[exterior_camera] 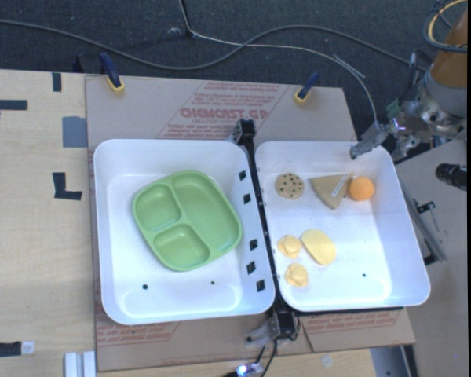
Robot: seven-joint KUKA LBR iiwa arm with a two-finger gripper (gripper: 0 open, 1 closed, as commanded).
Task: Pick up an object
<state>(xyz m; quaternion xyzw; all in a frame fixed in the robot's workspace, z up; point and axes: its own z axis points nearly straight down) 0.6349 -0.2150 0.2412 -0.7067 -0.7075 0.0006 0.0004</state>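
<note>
Gripper: I see the two-finger gripper at the right bin's far right corner, coming in from the right on the grey arm with the orange band. It sits over the rim, nothing between its tips that I can make out. I cannot tell whether it is apart or together, too small and dark from here.

Right bin: shallow white plastic bin, lies below and left of the gripper, holds all the small items.

Orange ball: small round orange ball, closest item to the gripper, just below it, touching or nearly touching the wedge's right edge.

Wedge: tan triangular wedge, looks like a toy cheese slice, below and a bit left of the gripper, beside the ball.

Cookie: round tan cookie with dark chips, further left of the gripper, near the wedge but apart from it.

Yellow piece: pale yellow oval flat piece, well below the gripper, mid bin.

Yellow lumps: two small yellow lumpy pieces, one just left of the oval, one below it, both well apart from the gripper.

Left bin: shallow white plastic bin, far left of the gripper, touching the right bin along the black clips.

Tray: light green plastic divided tray with three compartments, tilted, lying flat in the left bin, well apart from the gripper.

Bench: cardboard sheet under both bins, clamped at the far edge.
</note>
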